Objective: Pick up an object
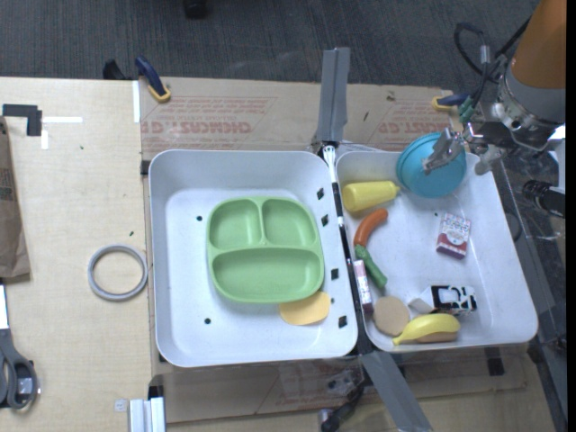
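Note:
My gripper (443, 154) hangs over the back of the right bin (504, 250), reaching in from the upper right. Its metal fingers are shut on the rim of a blue bowl (428, 174), which sits tilted and overlaps the bin's back edge. Below the bowl lie a yellow block (369, 194), an orange carrot (370, 226) and a red-and-white box (454, 236). Nearer the front are a banana (427, 328), a tan disc (391, 315), a black-and-white piece (453, 299) and a green vegetable (373, 270).
The left bin (171, 241) holds a green divided plate (265, 250) and a yellow-orange disc (304, 310). A pink marker (362, 284) lies along the divider. On the bench to the left lie a grey ring (118, 271) and scissors (13, 381).

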Controlling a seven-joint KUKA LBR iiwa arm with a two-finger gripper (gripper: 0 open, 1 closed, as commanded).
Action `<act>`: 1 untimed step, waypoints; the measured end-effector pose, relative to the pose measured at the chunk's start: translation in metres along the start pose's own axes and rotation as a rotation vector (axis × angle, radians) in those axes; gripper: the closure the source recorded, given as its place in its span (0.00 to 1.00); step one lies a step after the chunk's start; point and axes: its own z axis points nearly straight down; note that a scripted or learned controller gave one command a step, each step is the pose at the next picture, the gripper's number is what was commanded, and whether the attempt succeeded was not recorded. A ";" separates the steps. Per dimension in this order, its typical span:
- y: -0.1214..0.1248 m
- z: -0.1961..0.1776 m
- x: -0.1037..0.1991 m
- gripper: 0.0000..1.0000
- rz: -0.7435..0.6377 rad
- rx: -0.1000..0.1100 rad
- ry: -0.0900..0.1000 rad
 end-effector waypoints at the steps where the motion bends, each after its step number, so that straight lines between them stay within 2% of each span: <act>1: 0.037 0.130 -0.010 0.00 -0.254 0.006 0.002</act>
